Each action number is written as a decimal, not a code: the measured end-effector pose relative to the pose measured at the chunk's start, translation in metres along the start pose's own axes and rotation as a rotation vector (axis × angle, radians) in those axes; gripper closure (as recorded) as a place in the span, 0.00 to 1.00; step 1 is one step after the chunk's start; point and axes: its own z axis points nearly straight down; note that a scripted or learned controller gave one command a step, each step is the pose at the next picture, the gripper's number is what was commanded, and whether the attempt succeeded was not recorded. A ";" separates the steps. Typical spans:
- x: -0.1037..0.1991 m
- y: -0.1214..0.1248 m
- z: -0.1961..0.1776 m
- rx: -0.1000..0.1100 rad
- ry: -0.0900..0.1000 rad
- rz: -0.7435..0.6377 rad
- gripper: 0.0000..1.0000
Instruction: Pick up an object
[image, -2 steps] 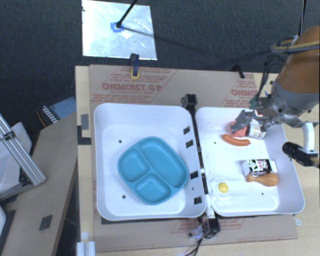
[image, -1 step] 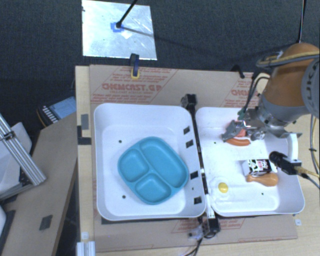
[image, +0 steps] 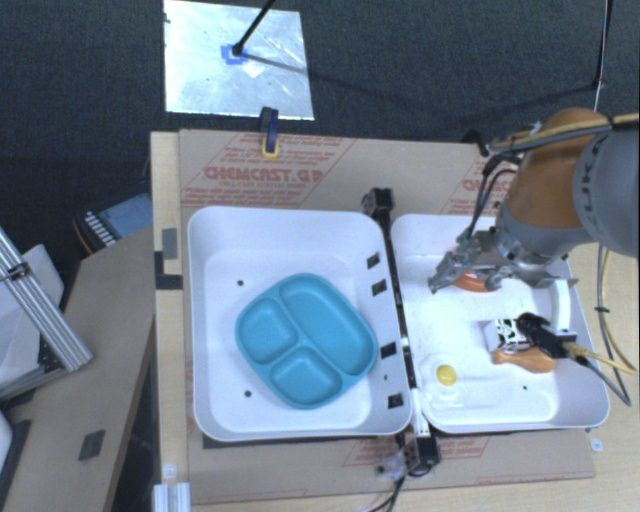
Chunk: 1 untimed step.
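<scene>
From my station the light reads even and fairly bright, coming from overhead. The two white bins (image: 300, 225) run close to washed out, with soft, short shadows along their walls. The foil sheet (image: 238, 62) at the upper left glares. Focus is slightly soft throughout, and the dark floor swallows detail.

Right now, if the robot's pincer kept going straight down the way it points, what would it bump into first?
Probably the orange object lying in the right bin. The pincer hangs right over it, pointing down. How high above it is hard to tell from this slanted view.
</scene>
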 end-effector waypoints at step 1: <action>0.004 -0.009 0.058 0.002 0.000 0.000 0.00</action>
